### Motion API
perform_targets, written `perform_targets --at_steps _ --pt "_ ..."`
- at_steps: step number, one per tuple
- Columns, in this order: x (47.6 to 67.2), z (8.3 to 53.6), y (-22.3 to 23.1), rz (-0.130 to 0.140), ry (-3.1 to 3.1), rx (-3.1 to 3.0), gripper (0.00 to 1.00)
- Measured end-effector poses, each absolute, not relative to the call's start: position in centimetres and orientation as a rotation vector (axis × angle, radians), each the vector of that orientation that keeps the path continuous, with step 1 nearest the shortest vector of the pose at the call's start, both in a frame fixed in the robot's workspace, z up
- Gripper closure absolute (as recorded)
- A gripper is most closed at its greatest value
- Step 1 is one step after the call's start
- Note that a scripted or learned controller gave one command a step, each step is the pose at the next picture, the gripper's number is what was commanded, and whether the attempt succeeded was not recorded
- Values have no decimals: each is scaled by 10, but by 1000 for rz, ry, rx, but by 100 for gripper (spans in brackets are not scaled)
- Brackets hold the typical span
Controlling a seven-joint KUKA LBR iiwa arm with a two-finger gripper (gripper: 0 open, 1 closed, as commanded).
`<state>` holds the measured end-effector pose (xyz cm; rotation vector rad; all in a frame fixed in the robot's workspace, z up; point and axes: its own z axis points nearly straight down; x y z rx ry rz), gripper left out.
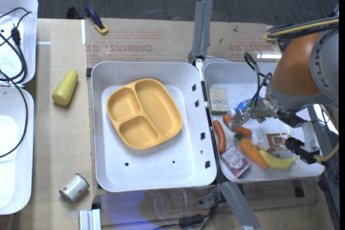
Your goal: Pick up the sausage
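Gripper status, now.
Gripper: over the right bin, just right of the sausage; open or shut cannot be told.

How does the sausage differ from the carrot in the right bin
The sausage is reddish-brown and even in width; the carrot is orange and tapers. The sausage lies along the bin's left wall, running up and down the view; the carrot lies slantwise nearer the middle, beside the banana. Both are elongated and lie flat in the right bin.

The sausage (219,136) is red-orange and long; it lies flat along the left wall of the right bin (310,170), near the middle.
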<state>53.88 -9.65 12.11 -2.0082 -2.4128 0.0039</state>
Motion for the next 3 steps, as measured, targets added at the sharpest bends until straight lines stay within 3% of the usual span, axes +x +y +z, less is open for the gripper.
perform_targets --at_steps 1,2,3 --pt "570 91 -98 2 -2639 -1705 0" --pt "571 91 -98 2 -2639 -1705 0" --pt "571 99 -99 3 -2637 -1708 100"
